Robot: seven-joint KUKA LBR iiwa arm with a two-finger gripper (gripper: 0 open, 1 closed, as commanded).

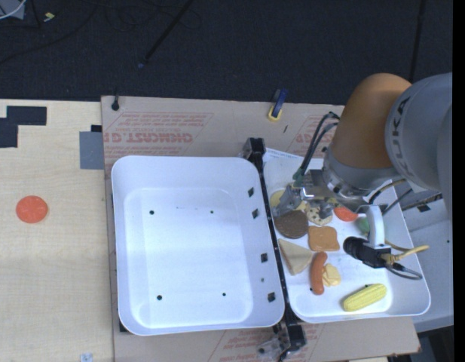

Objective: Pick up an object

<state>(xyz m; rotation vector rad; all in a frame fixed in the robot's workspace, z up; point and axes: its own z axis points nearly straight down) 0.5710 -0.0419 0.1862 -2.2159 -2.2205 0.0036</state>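
Item: brown round cookie (pixel 292 224), right bin (pixel 413 302), far-left part, just beside the divider. I judge it light, stiff, flat, likely plastic and slick; best taken across its edges. Gripper (pixel 304 196) poised just above it; its opening I cannot tell

Floor (pixel 217 36): dark, speckled carpet across the top of the view, with thin cables (pixel 168 29) trailing over it; bench (pixel 44 277): pale wood-grain surface at left, bearing an orange disc (pixel 32 210), black shapes (pixel 17 124) and a grey patch (pixel 90 148); cardboard sheet (pixel 187 127): brown, red reversed print, held by a blue-and-yellow clamp (pixel 276 105) at its far edge; light: even, soft shadows.
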